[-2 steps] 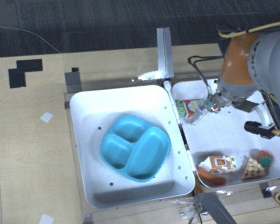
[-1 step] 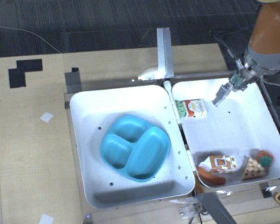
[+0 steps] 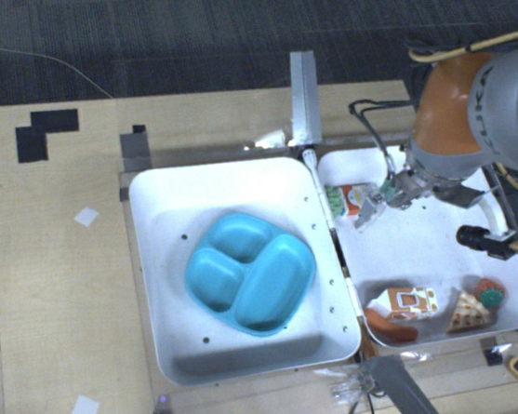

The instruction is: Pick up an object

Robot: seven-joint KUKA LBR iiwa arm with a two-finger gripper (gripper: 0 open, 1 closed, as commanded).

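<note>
The arm [image 3: 473, 114] reaches in from the right over the right bin [image 3: 432, 246], its orange band sitting high above the wrist. The gripper [image 3: 382, 203] hangs low near the bin's upper left corner, right at a small green, white and red carton [image 3: 350, 200] that lies against the bin's left wall. Fingers and carton blur together here, so it is impossible to tell how far apart they stand or whether anything is in their grasp.

Along the near edge of the right bin lie a red sausage-like piece [image 3: 390, 322], an orange and white box [image 3: 411, 301], a pizza slice [image 3: 468, 312] and a small red and green item [image 3: 491, 295], all well apart from the gripper.

In the left bin [image 3: 167, 259] rests a blue divided plate [image 3: 250, 272], roughly central, with three compartments.
</note>
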